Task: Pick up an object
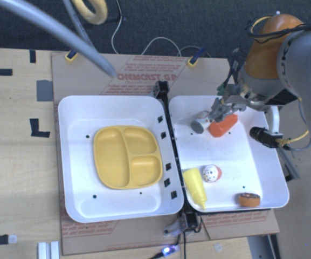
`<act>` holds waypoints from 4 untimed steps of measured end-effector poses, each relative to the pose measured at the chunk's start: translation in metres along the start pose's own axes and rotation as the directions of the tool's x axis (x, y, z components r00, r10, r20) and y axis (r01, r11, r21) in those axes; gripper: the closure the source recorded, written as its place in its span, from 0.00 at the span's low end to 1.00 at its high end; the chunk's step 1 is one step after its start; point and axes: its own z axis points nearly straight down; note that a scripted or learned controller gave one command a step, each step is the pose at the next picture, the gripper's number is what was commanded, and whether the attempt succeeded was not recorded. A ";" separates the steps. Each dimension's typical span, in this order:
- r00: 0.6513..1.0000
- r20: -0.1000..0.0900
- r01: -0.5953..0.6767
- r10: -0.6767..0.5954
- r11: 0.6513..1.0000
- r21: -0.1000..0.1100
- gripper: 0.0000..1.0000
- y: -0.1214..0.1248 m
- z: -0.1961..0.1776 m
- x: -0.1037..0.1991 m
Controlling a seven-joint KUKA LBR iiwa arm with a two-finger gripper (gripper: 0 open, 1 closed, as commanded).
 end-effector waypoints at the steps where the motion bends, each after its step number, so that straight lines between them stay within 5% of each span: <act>1: 1.000 0.000 0.001 -0.001 1.000 0.000 1.00 0.010 -0.048 0.000; 2: 1.000 -0.001 0.000 0.000 1.000 0.004 1.00 0.011 -0.066 0.001; 4: 1.000 -0.003 0.005 -0.005 1.000 0.006 1.00 0.009 -0.057 0.101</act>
